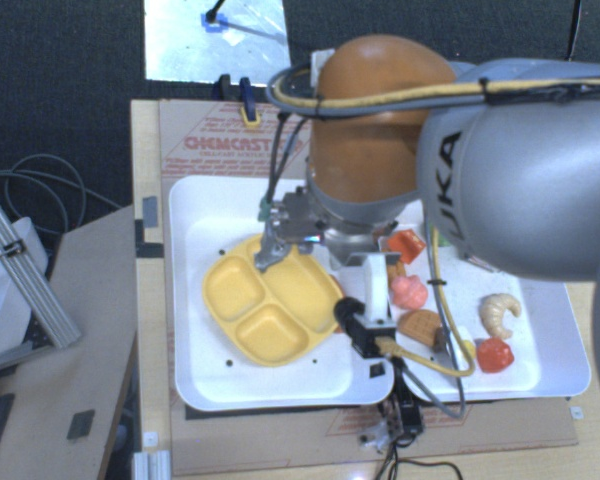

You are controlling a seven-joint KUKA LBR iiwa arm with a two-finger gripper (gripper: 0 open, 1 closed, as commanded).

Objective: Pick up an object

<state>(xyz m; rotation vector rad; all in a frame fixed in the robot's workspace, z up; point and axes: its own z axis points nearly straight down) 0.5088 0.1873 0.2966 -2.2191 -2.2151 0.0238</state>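
Pincer [270, 258]: on my feed it sits low over the left bin [192, 373], its tip at the upper rim of the yellow divided tray [265, 308], at or just above the surface. I cannot tell whether it is apart or together, and I see nothing gripped in it.

Arm [520, 168]: it reaches in from the right. Its orange band [380, 118] hangs over the seam between the two bins.

Yellow divided tray: it lies flat in the left bin, right of that bin's centre. It has three compartments and is turned at a slant to the bin walls.

Right bin [565, 373]: an orange-red piece [408, 244] lies at the top beside the wrist. A pink piece [411, 292] is just below it, and a brown piece [420, 326] is below that. Further right lie a pale croissant-shaped piece [500, 313] and, near it, a red piece [494, 355].

Surroundings: both bins rest on a cardboard sheet [220, 140] with red print, laid on the tabletop [152, 318]. A blue clamp [246, 94] grips the sheet's far edge. A shiny foil-like panel [215, 23] lies beyond it.
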